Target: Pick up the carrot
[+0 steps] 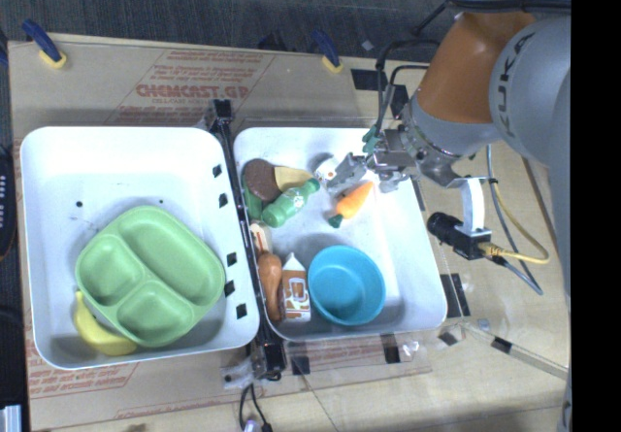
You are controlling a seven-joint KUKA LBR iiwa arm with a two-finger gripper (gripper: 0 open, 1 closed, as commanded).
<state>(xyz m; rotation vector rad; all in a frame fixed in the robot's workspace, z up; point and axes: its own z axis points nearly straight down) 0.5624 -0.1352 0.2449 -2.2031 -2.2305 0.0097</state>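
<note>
Carrot (pixel 351 202) first: it sits in the right-hand bin (pixel 412 255), directly under and slightly toward the lower left of the gripper (pixel 374 171), so close that its upper end meets the metal tips. Its long axis runs on a diagonal, the broad orange end up near the fingers, the narrow end with a small green tuft pointing down and away toward the blue bowl (pixel 344 284). Whether the jaws are spread or closed I cannot tell; the wrist body and its shadow cover the gap, and nothing plainly shows the carrot clamped between them, so I would not call it held. As a judgement, a grasp would want to close across the short width of the body, at right angles to that diagonal, and near the thick end where there is most to bite on. The carrot looks like smooth moulded plastic, tapered and rounded, which may roll or squirt out under an off-centre pinch. Beyond it, farther from the jaws on the side away from the arm, lie a green bottle-like piece (pixel 287 205), a brown rounded lump (pixel 258 175) and a pale cone-shaped toy (pixel 290 175), all glossy toy shapes. Lower along the bin's dividing wall rest a sausage-like brown piece (pixel 269 274) and a small carton (pixel 295 294). The bin floor is bare white plastic, shallow-walled and slick.
</note>
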